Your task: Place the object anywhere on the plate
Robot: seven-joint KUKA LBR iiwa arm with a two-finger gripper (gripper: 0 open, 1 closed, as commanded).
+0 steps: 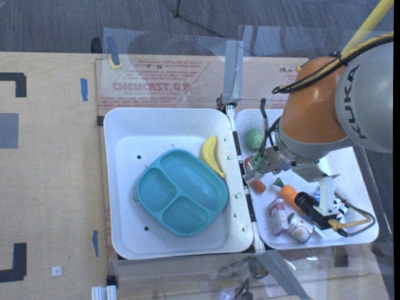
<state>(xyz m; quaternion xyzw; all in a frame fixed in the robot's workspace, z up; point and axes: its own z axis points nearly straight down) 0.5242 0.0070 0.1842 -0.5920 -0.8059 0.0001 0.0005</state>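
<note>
Claw (pixel 261 165) low over the right bin (pixel 359 167), close to its left wall. Whether it is released or clenched cannot be told, since the wrist hides it from above, and no thing is seen held. Which thing the task means is not certain. The likeliest is the small red piece (pixel 249 162) just beside the claw, against the wall between the bins. An orange piece (pixel 258 184) lies near it and a green ball (pixel 254 138) farther up the bin. A carrot (pixel 289 194) and a can (pixel 299 230) lie toward the lower edge. Plate (pixel 181 192), teal with three compartments, lies bare in the left bin (pixel 119 167). A banana (pixel 211 156) rests at its upper right rim, touching or nearly so.

Handling, by judgement: the red piece looks like toy food of moulded plastic, hence light, stiff and smooth, and apt to slip from a shallow pinch. Its place against the wall leaves little room on one side, so a hold across its narrow width, along the wall's line, seems soundest. It does not look fragile, so a short drop onto any compartment should serve.
</note>
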